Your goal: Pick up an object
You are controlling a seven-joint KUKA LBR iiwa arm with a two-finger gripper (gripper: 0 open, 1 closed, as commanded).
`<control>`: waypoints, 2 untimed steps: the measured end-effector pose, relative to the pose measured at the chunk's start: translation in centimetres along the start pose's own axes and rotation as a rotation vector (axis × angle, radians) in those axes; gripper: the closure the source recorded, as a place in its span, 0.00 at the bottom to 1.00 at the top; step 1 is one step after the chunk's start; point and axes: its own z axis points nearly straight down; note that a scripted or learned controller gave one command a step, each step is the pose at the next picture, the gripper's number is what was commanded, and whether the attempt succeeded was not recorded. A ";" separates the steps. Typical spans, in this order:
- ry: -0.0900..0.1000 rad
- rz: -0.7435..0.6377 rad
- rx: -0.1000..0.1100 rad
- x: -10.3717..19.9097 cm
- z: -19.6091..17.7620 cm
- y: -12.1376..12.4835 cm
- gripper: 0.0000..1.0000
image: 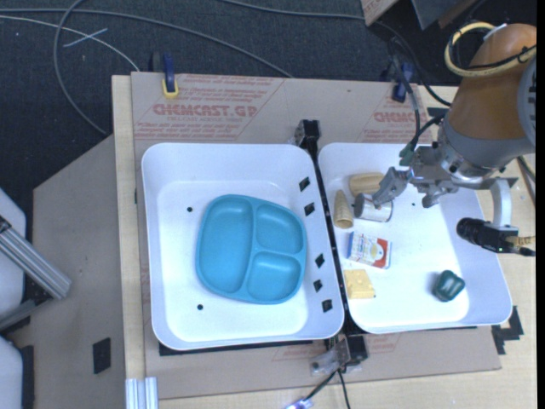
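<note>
The right bin [477,309] holds several small things. A tan block [364,182] lies at its back left, with a tan cylinder [342,210] just in front of it by the divider. A small white packet with red and blue print [369,250] lies mid-left, a yellow block [358,284] sits near the front left, and a teal object [448,286] rests at the front right. My gripper [375,203] hangs low over the bin's back left, just right of the tan cylinder and below the tan block. Nothing shows in its grip.
The left bin [162,228] bears a blue divided plate [251,249] in its middle. A black divider with clips [319,228] runs between the bins. The arm [490,100] reaches in from the upper right. Cables lie on the dark floor behind the bench.
</note>
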 end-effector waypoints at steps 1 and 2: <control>-0.001 -0.002 -0.010 0.0 -0.5 0.2 0.00; -0.001 0.000 -0.005 -0.8 4.1 0.1 0.00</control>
